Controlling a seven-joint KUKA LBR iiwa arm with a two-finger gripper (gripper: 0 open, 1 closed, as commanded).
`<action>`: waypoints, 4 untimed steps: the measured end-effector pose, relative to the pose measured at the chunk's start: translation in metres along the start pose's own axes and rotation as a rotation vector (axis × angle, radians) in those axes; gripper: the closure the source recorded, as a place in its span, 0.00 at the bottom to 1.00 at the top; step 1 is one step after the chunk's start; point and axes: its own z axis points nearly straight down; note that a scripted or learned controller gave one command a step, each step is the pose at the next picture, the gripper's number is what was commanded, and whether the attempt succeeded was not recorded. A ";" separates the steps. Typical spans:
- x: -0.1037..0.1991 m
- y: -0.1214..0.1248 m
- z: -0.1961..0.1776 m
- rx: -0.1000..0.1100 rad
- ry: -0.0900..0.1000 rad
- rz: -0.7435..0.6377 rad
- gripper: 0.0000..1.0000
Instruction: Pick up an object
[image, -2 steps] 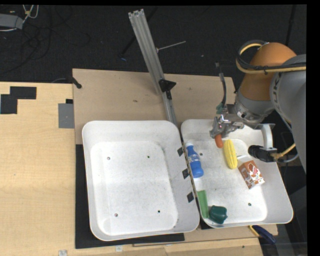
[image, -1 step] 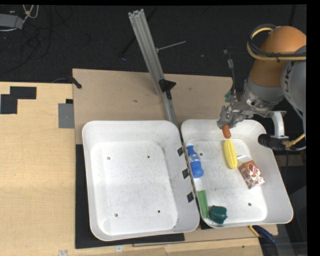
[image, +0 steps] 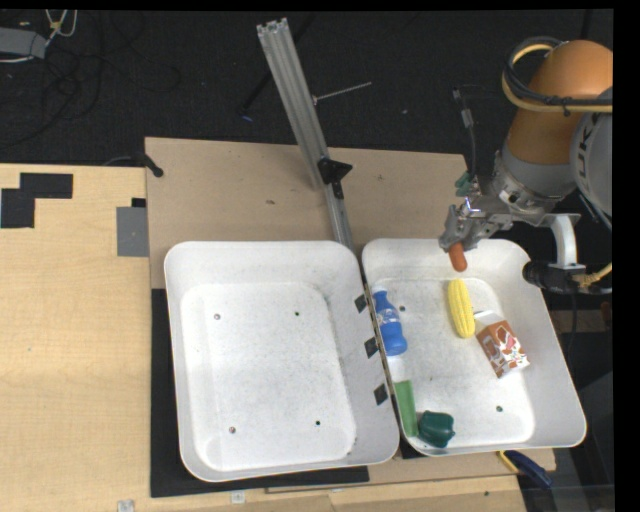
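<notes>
My gripper (image: 458, 241) hangs over the back edge of the right bin (image: 545, 425), reaching in from the right. A small orange-red object (image: 457, 259) sticks out below its fingers, held between them and lifted above the bin floor. Lying in the right bin are a yellow corn cob (image: 460, 307), a red-brown packet (image: 502, 349), a blue and white bottle (image: 388, 323), a green stick (image: 404, 405) and a dark green piece (image: 436, 428).
The left bin (image: 190, 300) sits beside the right one, with black clips (image: 366, 345) along their shared edge. A slanted metal rail (image: 305, 125) rises behind the bins. The arm's orange band (image: 570, 70) is at the upper right.
</notes>
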 end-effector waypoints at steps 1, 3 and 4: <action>0.041 -0.020 -0.006 0.004 0.002 -0.002 1.00; 0.145 -0.074 0.009 0.008 0.002 -0.002 1.00; 0.185 -0.098 0.015 0.008 0.001 -0.002 1.00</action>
